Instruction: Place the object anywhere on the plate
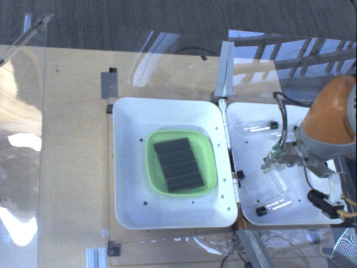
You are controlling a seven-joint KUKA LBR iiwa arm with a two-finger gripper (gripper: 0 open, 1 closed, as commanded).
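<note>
Object: we see a dark grey ribbed slab (178,164), lying on the green plate (153,169).
Gripper (277,159): right of the plate; we cannot tell its state.

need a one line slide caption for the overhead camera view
Dark grey ridged rectangular block lies on the green square plate in the left white bin; the arm's claw hovers over the right white bin.

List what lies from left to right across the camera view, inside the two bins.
Left bin → green plate carrying a dark ridged block → right bin → clear tube → claw → orange-banded arm.
</note>
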